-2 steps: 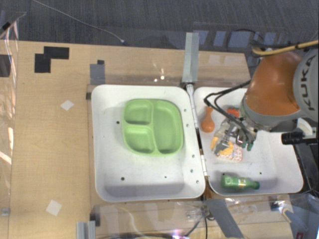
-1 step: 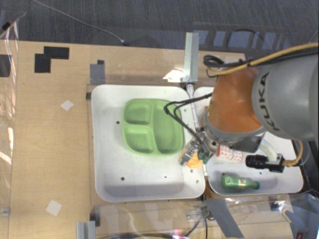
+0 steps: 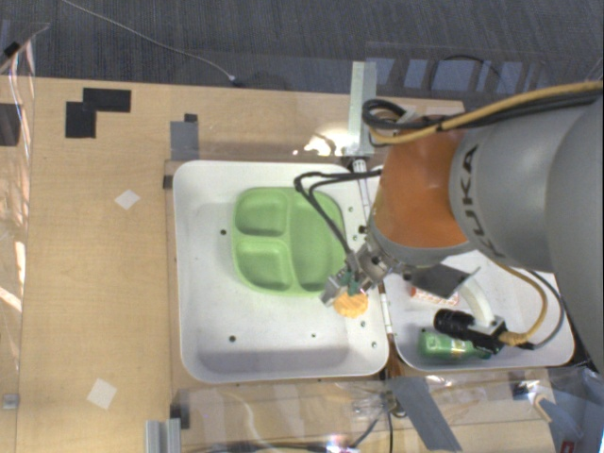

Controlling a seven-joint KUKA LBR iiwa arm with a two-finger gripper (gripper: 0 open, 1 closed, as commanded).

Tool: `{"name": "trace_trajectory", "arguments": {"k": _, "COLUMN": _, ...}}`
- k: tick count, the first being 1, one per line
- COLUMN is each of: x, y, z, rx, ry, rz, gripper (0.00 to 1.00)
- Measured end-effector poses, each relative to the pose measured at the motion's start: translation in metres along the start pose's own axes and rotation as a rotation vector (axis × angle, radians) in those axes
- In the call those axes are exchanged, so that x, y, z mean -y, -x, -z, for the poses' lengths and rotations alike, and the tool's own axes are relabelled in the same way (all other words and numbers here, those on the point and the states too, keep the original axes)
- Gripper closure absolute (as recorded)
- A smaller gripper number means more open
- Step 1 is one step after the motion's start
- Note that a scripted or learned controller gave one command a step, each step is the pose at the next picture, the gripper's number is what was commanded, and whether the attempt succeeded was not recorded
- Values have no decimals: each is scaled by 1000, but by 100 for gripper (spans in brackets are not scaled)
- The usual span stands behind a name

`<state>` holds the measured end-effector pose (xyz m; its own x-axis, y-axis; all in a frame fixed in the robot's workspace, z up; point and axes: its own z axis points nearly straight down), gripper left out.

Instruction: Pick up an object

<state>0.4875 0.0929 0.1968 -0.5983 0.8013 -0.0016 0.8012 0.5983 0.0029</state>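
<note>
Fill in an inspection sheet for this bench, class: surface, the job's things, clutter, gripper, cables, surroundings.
Surface: wooden bench bearing two white bins; left bin, right bin partly under the arm.
Job's things: green divided tray in the left bin; small orange object by its lower right corner; green object in the right bin.
Clutter: black tape patches on the bench, top left.
Gripper: gripper low over the left bin's right edge, at the orange object; grasp cannot be judged.
Cables: black cable looping over the tray; yellow hose along the arm.
Surroundings: dark carpet beyond the bench.
</note>
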Motion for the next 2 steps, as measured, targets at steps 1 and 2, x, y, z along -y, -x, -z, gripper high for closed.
{"name": "trace_trajectory", "arguments": {"k": 1, "x": -22, "y": -30, "z": 10, "rx": -1, "ry": -1, "rz": -476, "gripper": 100}}
{"name": "trace_trajectory", "arguments": {"k": 2, "x": -30, "y": -42, "z": -7, "rx": 1, "ry": -5, "rz": -1128, "gripper": 100}}
